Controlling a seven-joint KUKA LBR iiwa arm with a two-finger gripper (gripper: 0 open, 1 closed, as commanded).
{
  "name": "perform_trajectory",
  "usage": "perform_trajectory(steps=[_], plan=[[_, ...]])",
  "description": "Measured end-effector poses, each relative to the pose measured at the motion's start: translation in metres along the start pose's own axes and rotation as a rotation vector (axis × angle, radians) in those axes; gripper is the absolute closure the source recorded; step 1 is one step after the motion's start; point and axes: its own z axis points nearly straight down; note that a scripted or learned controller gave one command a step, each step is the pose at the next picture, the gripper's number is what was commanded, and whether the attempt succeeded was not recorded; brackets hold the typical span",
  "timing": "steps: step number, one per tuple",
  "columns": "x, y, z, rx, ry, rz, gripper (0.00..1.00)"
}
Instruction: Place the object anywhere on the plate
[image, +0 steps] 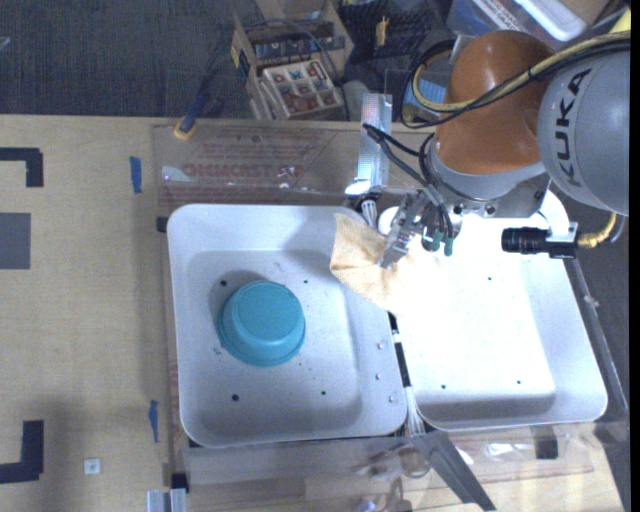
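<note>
A teal round plate (262, 322) lies in the left bin (190, 250), left of its middle. A tan cloth (360, 268) hangs over the upper part of the ridge between the two bins, its lower corner trailing toward the divider. My gripper (393, 248) points down and to the left from the arm's wrist, and its fingers are shut on the cloth's upper right edge. The cloth is up and to the right of the plate, well apart from it.
The right bin (500, 340) lies under the arm's wrist (490, 150). A clear plastic panel (260, 160) stands behind the left bin. Cables and a small black part (535, 241) stick out near the wrist. Tan bench surface (70, 300) spreads to the left.
</note>
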Motion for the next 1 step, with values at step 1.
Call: perform_trajectory(steps=[1], plan=[[0.0251, 0.0485, -0.0105, -0.002, -0.001, -0.399, 1.0]])
